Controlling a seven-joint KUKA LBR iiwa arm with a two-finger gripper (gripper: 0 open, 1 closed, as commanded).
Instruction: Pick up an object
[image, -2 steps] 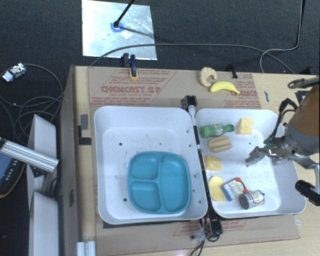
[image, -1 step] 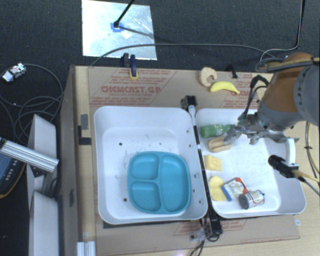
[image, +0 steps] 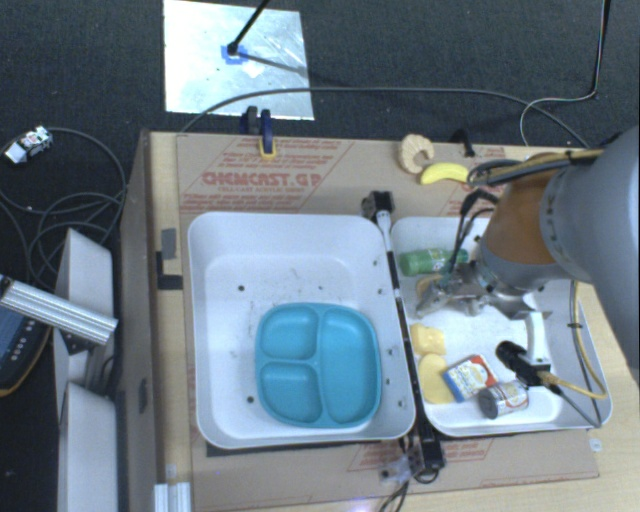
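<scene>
Here the grey metal gripper (image: 447, 292) hung low in the right white bin (image: 575, 415), beside the green plastic bottle (image: 428, 262), probably to grasp it.

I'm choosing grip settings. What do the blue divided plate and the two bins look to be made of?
Blue plate: probably molded plastic, judging by its even colour, rounded compartment ridges and soft satin sheen. Left bin and right bin: likely thin white plastic, smooth, with rolled rims and rounded corners; the left one shows dark specks and scuffs.
</scene>
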